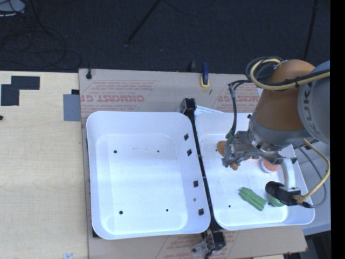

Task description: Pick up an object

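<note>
The pincer (232, 156) hangs low over the far-left part of the right bin (237, 217), close to the wall it shares with the left bin (140, 177). Whether it is spread or pressed together I cannot tell; the wrist hides it. The likeliest target is the orange-brown lump (221, 145) just beside it on the left. A second orange speck shows under the tool, perhaps part of the same thing.

To grasp well, centre the pincer over the lump, keep clear of the dividing wall, close fully and lift straight up.

Also in the right bin are a green stick (252, 198) toward the near side and a pink round thing (268, 167) to the right, both apart from the lump.
</note>
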`<state>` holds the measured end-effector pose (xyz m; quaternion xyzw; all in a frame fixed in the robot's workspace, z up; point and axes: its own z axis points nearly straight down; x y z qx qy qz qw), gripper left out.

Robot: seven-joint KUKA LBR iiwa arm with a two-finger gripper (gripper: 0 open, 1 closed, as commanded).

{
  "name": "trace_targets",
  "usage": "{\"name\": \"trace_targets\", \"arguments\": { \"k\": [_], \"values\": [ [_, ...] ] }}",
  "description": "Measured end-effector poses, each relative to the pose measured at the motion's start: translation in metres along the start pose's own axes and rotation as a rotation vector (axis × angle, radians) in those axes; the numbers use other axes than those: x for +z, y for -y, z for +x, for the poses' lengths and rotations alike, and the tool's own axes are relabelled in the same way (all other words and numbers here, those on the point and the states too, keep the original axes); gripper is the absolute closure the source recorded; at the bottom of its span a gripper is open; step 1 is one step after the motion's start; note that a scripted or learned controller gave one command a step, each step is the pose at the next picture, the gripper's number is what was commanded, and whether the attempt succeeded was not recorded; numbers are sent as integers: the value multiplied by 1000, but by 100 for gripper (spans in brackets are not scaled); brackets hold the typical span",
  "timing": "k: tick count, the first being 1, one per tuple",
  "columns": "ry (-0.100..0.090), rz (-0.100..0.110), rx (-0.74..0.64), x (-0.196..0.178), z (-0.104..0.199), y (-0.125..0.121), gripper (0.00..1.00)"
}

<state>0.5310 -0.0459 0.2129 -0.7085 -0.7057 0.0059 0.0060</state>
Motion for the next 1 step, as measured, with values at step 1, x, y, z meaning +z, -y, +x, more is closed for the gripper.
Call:
{"name": "trace_targets", "arguments": {
  "k": [1],
  "values": [
    [-4,-25,-14,-108,88,-9,100]
  ]
}}
